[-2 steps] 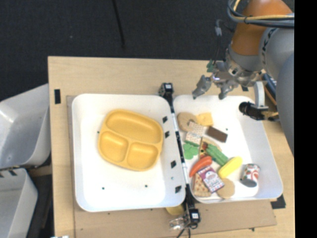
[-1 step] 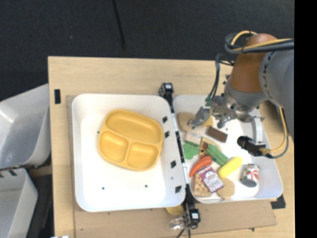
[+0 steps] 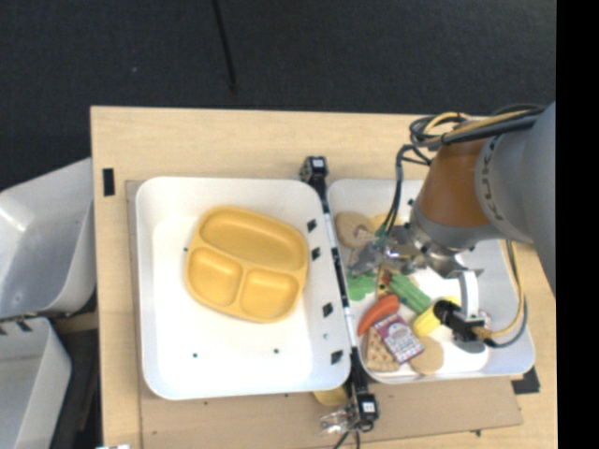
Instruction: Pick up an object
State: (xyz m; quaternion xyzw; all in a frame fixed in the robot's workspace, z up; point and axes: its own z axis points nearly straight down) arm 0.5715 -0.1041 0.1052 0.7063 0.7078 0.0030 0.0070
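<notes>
Toy food pieces sat heaped in the right bin (image 3: 505,363), crowded toward its left wall: a green piece (image 3: 409,293), an orange carrot-like piece (image 3: 376,313), a small yellow piece (image 3: 426,323), a cracker-like square (image 3: 378,349) with a printed packet (image 3: 402,340) on it, and a tan disc (image 3: 351,227) nearer the far edge. All looked like light, rigid plastic, probably slick, so not fragile but prone to squirt out of a pinch. Best bet looked like the green piece: elongated, lying on top, so grip across its narrow width. The left bin (image 3: 168,363) held a yellow divided plate (image 3: 248,262) at its centre. The arm (image 3: 459,190) reached in from the right edge, wrist pitched steeply down over the pile. The gripper (image 3: 386,251) was low among the clutter near the green piece; I couldn't tell its opening or whether it had anything.
</notes>
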